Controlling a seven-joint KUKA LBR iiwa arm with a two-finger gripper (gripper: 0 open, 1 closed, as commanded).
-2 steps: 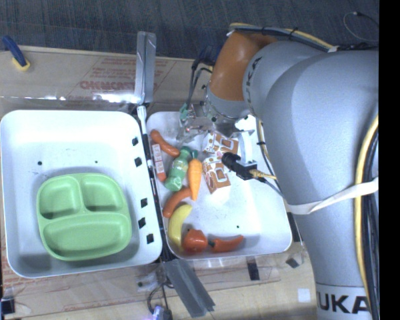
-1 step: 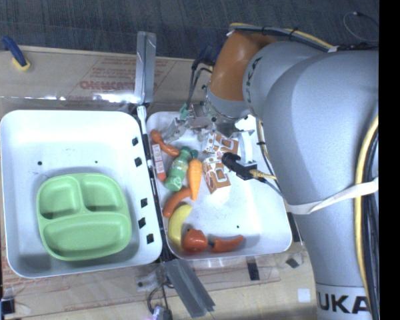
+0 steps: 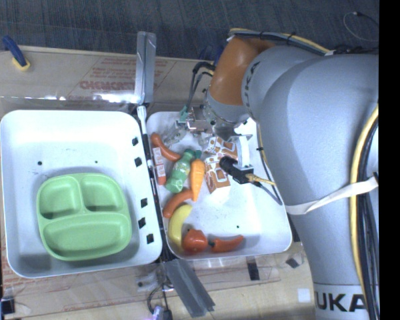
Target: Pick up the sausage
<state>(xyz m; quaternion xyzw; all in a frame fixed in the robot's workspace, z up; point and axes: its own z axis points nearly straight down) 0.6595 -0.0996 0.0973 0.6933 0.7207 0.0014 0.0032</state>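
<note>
End effector [image 3: 199,127] sits low over the back of the right bin [image 3: 270,242], under the orange wrist band; whether it is spread or pressed together cannot be told, since the arm [image 3: 300,112] covers it. Nothing is seen lifted.

Sausage [image 3: 162,147], reddish-brown, lies at the bin's left wall, just beside a green bottle [image 3: 179,171] and a carrot [image 3: 197,177], near the end effector. A second brownish piece [image 3: 177,199] lies lower, above a banana [image 3: 178,222]; a red pepper [image 3: 193,240] and chilli [image 3: 225,243] rest at the front.

Judgement: pick not yet achieved; grasp and lift remain.

Left bin [image 3: 27,132] holds a green divided tray [image 3: 85,213]. Both bins rest on a desk [image 3: 67,72] topped with cardboard; dark carpet [image 3: 87,5] lies behind.
</note>
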